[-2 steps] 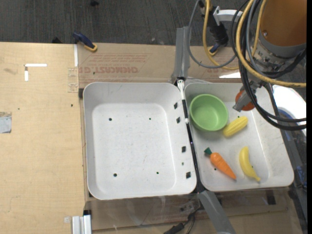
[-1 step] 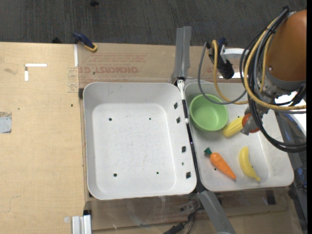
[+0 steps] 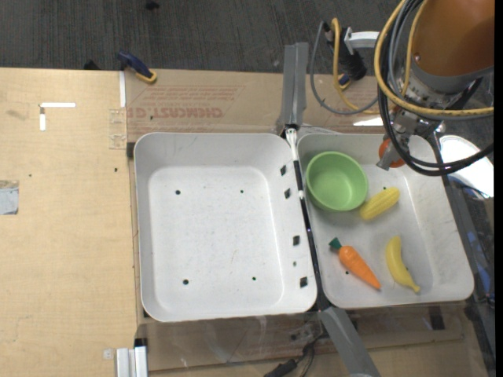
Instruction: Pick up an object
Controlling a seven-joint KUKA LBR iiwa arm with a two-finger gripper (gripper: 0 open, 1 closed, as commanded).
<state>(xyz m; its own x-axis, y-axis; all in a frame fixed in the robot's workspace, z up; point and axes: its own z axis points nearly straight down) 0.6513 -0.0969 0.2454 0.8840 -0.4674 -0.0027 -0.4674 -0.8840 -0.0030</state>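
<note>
Pincer [image 3: 391, 157] over the right bin's [image 3: 452, 218] far rim, at roughly 2 o'clock in the frame.

Whether the pincer is open or closed cannot be told; cables and the wrist mask it. An orange item [image 3: 395, 159] sits just beside it. Inside the right bin: corn cob [image 3: 380, 203] at 6 o'clock of the pincer, green bowl [image 3: 336, 181] at 8 o'clock, banana [image 3: 401, 265] and carrot [image 3: 357, 263] nearer the front wall. Left bin [image 3: 149, 226] lies at 9 o'clock on the bench [image 3: 63, 210].
</note>
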